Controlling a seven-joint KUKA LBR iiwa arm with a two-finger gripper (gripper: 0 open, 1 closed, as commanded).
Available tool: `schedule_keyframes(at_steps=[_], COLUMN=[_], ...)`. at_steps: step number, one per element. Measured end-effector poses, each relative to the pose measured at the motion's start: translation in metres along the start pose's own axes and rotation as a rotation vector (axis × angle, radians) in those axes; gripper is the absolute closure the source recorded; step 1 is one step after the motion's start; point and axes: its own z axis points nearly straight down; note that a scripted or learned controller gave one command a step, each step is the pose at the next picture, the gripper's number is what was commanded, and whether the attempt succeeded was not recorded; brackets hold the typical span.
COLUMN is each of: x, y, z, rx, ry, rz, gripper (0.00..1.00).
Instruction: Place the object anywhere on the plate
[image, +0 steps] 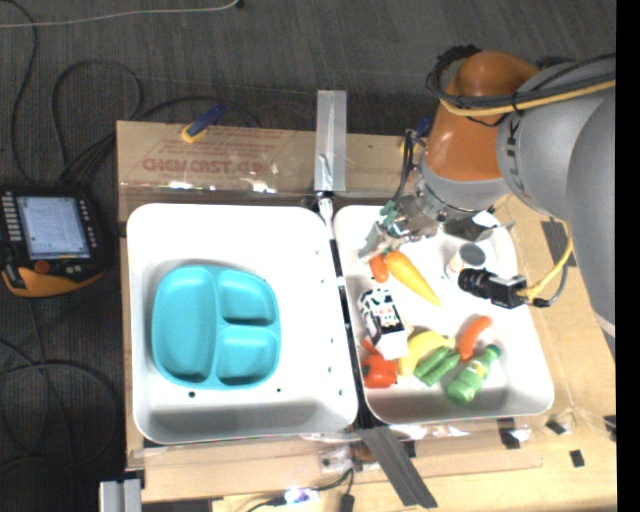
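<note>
A turquoise plate (213, 325) with three compartments, one long section on its left and two smaller ones on its right, was seen lying flat in the left white bin (300, 225). White floor was left bare around the plate on all sides, widest toward the bin's far wall and its right wall.

The right white bin (535, 385) was crowded with toy food. An orange carrot (412, 277) with a pointed yellowish tip was laid at a slant near the bin's far left corner. Just below it a white carton with black patches (381, 313) was placed close to the wall shared by the two bins. A red piece (378, 371) was lodged against that same wall. A yellow piece (427, 346), a green pepper-like piece (434, 366), a small orange-red chilli (473, 332) and a green bottle (471, 375) were clustered together in the near half, touching or nearly so. Some bare floor was left along the right wall of this bin.

The hand (392, 233) was positioned over the far left corner of the right bin, just above the carrot's thick end. Whether it was released or clenched could not be told, since its tips were blurred against the clutter. A black camera unit (488, 283) was seen mounted beside the wrist.
</note>
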Motion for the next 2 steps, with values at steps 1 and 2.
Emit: schedule_keyframes(at_steps=[1,2], x=[0.098,0.173], y=[-0.010,0.042], z=[0.030,0.045], rx=[0.003,0.002], ry=[0.000,-0.001], rz=[-0.050,-0.066], gripper=[1.00,1.00])
